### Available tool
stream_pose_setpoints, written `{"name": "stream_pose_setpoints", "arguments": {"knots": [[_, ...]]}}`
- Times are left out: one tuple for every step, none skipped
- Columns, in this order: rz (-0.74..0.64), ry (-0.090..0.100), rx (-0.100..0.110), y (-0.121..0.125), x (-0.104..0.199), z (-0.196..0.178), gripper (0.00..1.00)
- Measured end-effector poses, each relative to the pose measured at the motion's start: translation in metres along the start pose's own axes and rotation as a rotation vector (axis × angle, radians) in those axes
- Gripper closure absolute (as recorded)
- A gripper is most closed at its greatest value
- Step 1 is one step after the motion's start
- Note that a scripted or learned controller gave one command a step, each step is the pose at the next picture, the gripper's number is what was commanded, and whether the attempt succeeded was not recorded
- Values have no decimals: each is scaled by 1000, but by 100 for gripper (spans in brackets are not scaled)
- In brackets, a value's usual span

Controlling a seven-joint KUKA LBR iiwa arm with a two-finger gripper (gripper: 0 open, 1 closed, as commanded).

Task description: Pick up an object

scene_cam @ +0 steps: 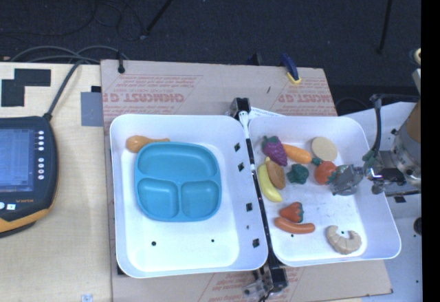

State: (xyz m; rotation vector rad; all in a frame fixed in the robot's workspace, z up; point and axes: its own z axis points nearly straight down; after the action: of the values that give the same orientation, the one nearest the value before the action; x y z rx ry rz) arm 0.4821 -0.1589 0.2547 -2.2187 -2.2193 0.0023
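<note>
At the right side of the right bin [375, 156], the gripper [344, 180] hangs low over the floor of the bin, just beside a red tomato [324, 171]; whether it is open or closed I cannot tell. Near it lie a green broccoli piece [298, 173], a carrot [297, 153], purple grapes [275, 151], a banana [267, 186], a sausage [294, 227] and a croissant [343, 239]. In the left bin [124, 225] sits a blue divided plate [179, 180].
</note>
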Motion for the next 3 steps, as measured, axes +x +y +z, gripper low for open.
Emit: {"name": "stream_pose_setpoints", "arguments": {"knots": [[0,1,2,0,-1,-10,100],[-6,-1,-8,-6,54,-85,100],[-6,1,5,10,126,-34,100]]}}
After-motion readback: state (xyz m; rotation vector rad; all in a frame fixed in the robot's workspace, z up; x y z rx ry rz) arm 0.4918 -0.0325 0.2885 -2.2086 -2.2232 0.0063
